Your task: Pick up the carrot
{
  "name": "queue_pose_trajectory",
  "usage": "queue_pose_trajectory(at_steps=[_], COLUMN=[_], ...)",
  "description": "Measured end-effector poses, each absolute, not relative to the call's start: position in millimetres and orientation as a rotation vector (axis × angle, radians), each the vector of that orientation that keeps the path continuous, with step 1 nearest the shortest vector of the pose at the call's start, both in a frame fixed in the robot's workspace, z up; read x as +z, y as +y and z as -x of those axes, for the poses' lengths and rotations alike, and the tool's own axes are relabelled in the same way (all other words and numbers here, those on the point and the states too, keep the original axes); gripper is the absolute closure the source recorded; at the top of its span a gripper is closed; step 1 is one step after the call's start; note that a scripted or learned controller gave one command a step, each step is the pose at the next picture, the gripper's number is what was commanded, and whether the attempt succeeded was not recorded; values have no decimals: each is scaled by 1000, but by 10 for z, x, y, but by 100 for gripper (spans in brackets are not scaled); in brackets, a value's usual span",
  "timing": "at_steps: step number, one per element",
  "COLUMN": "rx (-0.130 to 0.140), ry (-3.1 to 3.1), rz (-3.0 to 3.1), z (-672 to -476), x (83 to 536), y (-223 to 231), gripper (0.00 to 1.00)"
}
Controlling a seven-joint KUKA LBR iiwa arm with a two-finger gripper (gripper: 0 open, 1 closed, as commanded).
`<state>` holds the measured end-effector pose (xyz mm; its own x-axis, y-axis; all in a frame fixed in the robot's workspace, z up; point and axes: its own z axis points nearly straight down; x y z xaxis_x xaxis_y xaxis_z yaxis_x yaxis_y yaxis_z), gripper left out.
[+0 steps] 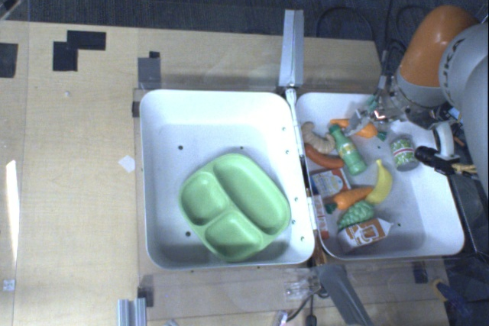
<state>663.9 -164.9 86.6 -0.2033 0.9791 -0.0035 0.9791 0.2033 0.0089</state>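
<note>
The carrot (350,198), orange with a green leafy end, lies in the lower middle of the right bin (428,229), just left of a yellow banana (380,183). My gripper (379,112) hangs over the bin's far side, well above and to the right of the carrot, close to a small orange item (366,130). The grey arm with its orange band (432,42) comes in from the upper right. Nothing shows as held.
The right bin also holds a green bottle (348,150), a red-orange sausage-shaped item (324,158), a small can (403,153), a packet (328,182) and a carton (364,231). A green divided plate (234,206) sits in the left bin (160,164).
</note>
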Motion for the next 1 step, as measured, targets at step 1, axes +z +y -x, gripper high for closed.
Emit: queue_pose_trajectory(at_steps=[1], rx=[1], ry=[2440], rz=[-1974], z=[-6637], x=[945], y=[-1641], gripper=[100])
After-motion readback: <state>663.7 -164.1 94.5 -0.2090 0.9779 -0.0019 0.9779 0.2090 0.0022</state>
